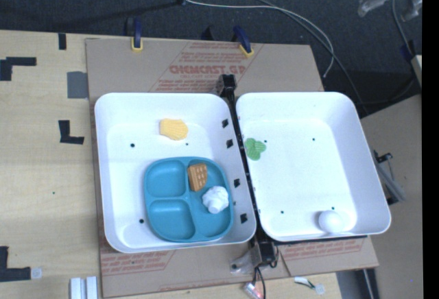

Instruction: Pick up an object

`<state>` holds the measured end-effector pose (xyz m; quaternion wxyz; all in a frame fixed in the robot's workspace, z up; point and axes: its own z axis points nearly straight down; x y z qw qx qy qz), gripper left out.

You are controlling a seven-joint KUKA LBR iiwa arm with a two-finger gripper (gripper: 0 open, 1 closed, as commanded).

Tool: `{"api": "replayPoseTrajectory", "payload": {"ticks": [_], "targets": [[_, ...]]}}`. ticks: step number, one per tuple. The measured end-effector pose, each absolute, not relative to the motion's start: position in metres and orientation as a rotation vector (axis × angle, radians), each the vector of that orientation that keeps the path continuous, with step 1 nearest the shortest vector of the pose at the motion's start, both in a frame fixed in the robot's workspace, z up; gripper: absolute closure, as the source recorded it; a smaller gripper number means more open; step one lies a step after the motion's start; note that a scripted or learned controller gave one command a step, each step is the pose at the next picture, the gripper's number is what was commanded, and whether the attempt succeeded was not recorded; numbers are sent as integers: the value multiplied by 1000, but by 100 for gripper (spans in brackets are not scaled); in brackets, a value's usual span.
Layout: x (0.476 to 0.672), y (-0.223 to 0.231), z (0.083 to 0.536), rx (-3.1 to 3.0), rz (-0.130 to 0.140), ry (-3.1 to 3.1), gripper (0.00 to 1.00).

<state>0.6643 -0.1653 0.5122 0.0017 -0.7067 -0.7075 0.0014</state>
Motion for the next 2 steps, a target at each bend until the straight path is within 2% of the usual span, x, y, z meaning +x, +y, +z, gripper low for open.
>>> {"api": "replayPoseTrajectory", "payload": {"ticks": [1, 2], "targets": [[664, -165, 526, -2221, 1, -2224, 100], [626, -28, 537, -2209, -6, -2235, 100]]}}
